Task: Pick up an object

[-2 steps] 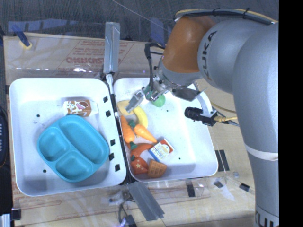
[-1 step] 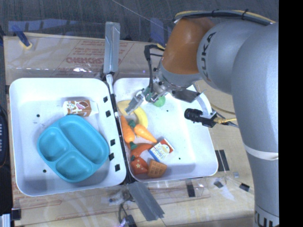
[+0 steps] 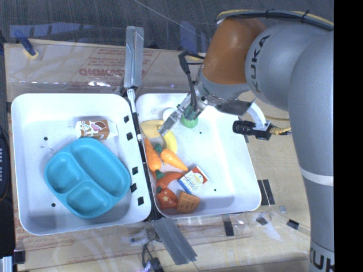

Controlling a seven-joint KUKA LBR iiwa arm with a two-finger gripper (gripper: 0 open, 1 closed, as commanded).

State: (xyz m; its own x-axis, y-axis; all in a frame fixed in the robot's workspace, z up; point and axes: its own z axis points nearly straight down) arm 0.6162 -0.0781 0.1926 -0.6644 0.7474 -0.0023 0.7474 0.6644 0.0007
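My gripper (image 3: 169,123) reaches down into the right bin (image 3: 238,169) near its back left corner, its tip just above a yellow banana (image 3: 168,144). A small green piece (image 3: 190,118) shows right beside the gripper; I cannot tell whether it is a loose object or part of the tool. Along the bin's left side lie two orange carrots (image 3: 153,156) (image 3: 173,160), a red pepper (image 3: 168,178), a small juice carton (image 3: 193,181), a red strawberry-like toy (image 3: 165,198) and a brown waffle piece (image 3: 188,202).
The left bin (image 3: 34,208) holds a blue divided plate (image 3: 87,176) and a brown-and-white carton (image 3: 93,128). A grey divider strip (image 3: 134,55) runs between the bins at the back. The arm's grey and orange body (image 3: 266,55) overhangs the right bin's back right.
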